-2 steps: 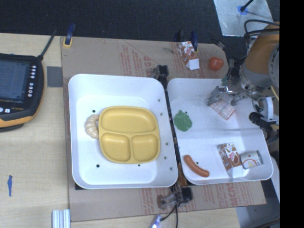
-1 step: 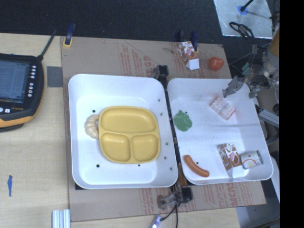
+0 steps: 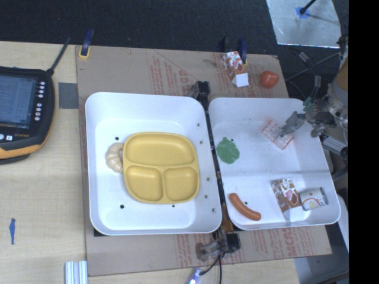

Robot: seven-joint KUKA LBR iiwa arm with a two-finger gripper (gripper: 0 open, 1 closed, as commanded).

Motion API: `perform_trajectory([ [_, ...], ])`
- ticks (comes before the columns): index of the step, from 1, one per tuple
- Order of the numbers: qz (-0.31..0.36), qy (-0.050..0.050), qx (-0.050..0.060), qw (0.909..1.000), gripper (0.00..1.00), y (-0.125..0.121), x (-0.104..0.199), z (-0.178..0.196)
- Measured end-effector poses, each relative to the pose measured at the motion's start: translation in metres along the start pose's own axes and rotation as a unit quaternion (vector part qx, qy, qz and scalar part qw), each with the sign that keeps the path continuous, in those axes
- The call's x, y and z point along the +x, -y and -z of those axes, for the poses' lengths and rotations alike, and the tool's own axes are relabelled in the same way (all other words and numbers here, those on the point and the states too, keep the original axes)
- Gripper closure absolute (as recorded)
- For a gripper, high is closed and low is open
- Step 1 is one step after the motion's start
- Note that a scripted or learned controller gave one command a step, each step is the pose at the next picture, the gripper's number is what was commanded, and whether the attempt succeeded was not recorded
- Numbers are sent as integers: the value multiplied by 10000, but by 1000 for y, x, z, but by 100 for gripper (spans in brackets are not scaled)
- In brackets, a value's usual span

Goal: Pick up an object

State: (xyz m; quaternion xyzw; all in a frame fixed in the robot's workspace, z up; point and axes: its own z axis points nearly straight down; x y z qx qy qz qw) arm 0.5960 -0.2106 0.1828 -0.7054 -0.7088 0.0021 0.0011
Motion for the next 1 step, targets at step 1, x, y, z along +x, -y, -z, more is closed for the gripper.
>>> perform_trajectory([
  [1,1,-11,11,10000,0,77,13,-76],
])
